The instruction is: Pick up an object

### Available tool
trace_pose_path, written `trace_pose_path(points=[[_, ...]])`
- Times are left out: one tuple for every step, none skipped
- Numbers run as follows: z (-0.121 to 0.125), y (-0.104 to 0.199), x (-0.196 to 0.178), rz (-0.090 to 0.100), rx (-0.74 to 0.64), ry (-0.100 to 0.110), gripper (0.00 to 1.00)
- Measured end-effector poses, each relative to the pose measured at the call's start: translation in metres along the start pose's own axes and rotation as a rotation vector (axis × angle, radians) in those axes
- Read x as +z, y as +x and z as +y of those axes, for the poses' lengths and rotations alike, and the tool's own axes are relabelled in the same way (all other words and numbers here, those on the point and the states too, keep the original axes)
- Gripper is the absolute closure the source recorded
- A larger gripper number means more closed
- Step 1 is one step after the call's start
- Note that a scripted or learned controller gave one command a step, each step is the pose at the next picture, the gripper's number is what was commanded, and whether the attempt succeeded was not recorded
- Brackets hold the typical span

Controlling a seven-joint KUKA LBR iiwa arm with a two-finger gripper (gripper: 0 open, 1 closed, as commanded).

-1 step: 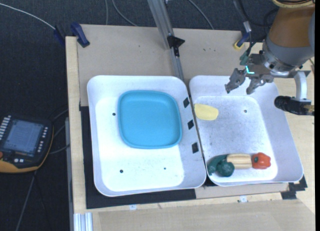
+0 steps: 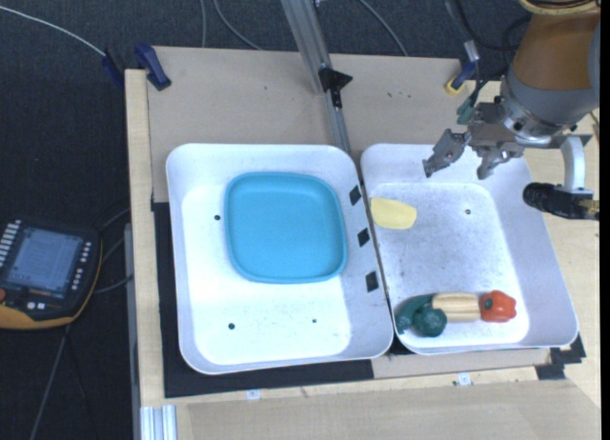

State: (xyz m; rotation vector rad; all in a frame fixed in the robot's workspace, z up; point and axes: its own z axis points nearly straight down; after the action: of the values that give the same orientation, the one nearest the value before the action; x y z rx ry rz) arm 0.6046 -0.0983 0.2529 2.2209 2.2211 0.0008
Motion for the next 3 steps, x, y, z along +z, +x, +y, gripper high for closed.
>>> trace_pose_path(points=[[-0.003, -0.010, 0.054, 0.000, 0.001, 0.005, 0.00], [-0.004, -0.010, 0.117, 0.001, 0.000, 0.006, 0.00], [-0.005, -0.010, 0.159, 0.001, 0.000, 0.005, 0.00]])
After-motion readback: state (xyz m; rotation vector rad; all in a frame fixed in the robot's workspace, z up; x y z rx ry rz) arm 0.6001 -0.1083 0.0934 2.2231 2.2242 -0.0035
